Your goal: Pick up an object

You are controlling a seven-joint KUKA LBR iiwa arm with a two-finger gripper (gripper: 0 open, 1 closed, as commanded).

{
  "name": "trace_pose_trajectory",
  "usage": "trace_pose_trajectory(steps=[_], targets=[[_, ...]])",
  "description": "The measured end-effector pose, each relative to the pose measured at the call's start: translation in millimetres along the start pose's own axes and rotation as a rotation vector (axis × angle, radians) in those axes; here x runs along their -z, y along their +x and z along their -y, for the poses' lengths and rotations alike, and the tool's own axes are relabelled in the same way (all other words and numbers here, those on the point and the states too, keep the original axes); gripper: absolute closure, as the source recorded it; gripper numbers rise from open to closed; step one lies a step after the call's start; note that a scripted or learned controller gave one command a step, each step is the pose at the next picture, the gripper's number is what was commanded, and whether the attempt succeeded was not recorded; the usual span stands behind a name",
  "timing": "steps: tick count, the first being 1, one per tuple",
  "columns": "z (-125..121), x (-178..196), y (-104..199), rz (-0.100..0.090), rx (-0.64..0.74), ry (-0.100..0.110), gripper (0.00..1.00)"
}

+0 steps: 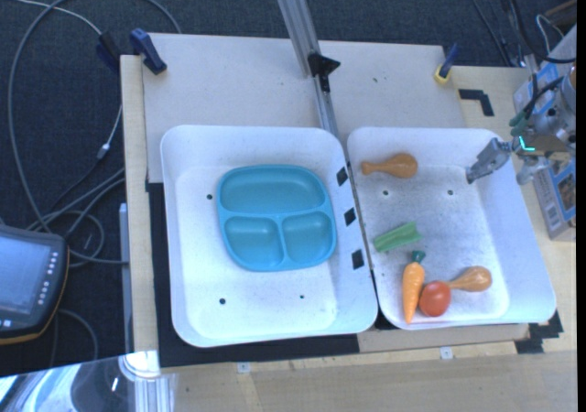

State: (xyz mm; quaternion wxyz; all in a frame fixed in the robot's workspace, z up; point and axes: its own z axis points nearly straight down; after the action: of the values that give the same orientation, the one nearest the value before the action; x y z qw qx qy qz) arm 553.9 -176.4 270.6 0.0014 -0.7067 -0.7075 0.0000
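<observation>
I see the jaws (485, 163) over the right bin's (513, 218) far right edge, but I can't tell how they stand — nothing shows between them. The bin holds two drumsticks (390, 166) (472, 279), a green piece (396, 237), a carrot (413, 285) touching a tomato (434, 298); a blue plate (274, 217) sits in the left bin (197, 309).

Pale desk (238, 81) carries two shallow white bins side by side, touching at their inner rims. Left bin (188, 218) sits just beside right bin (526, 254). Black mat (157, 309) shows under the left bin's edge. Blue clamp (146, 51) grips the desk's far corner beyond the left bin; another clamp (447, 64) beyond the right bin.
</observation>
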Motion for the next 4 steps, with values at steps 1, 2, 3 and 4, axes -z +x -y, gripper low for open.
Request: trace_pose_trajectory(steps=[1, 2, 3, 4], targets=[[-3.2, -60.7, 6.5, -0.001, -0.001, 0.006, 0.00], [7.9, -114.1, 7.5, -0.001, -0.001, 0.005, 0.00], [10.1, -169.9, -2.0, -0.001, -0.002, 0.006, 0.00], [7.4, -155.4, -1.5, 0.000, 0.000, -0.003, 1.00]])
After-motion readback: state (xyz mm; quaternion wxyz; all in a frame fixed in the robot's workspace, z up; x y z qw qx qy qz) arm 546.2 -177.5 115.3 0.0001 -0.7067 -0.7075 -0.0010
